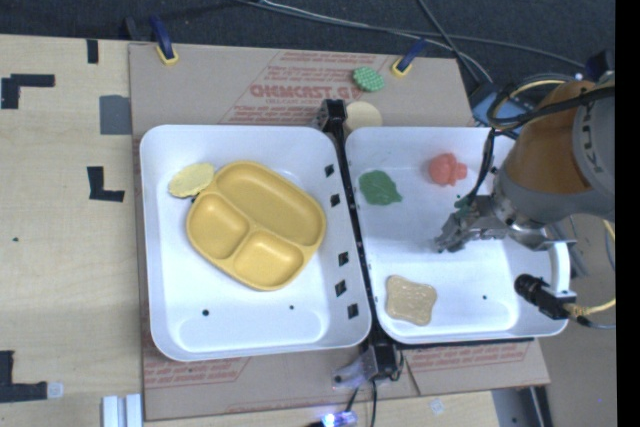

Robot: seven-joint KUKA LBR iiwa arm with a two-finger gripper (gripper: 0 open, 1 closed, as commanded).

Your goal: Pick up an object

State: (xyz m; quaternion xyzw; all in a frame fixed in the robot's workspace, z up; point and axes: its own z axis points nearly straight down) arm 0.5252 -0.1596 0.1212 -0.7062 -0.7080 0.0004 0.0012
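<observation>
We find the hand (452, 237) low in the right bin (500, 315), its grip state indiscernible, with the red piece (446, 169) near at twelve o'clock, nearest of the loose items.

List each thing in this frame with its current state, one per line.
Yellow tray: flat in the left bin, tilted.
Pale yellow piece: touching the tray's upper left edge.
Green piece: lying in the right bin, untouched.
Red piece: lying in the right bin.
Tan piece: lying near the front wall.
Gripper: low in the right bin, between pieces.
</observation>
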